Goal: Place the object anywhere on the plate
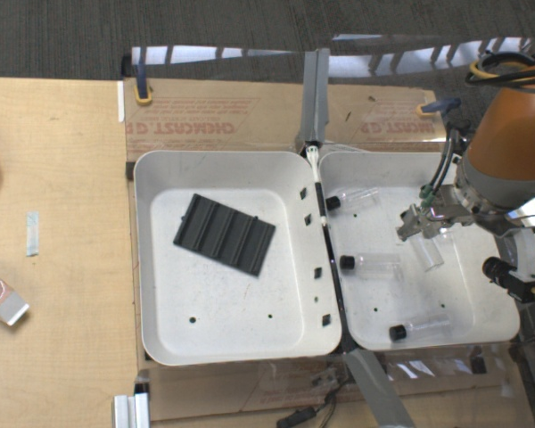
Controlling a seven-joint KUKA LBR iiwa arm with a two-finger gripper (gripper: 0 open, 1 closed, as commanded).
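In the right bin [481, 328], three clear vials [367, 263] with black caps lie apart while the gripper [425, 227], right of centre, hovers over a fourth, grip state untellable; light, slick, rolling tubes, best pinched mid-body for the dark plate [225, 234] left.

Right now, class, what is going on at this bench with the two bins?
A grey arm's two-finger gripper hangs over the right white bin, where clear plastic tubes with black caps lie scattered. It seems to carry one tube, though the glare leaves that unclear. The dark ribbed rectangular plate lies bare in the left white bin.
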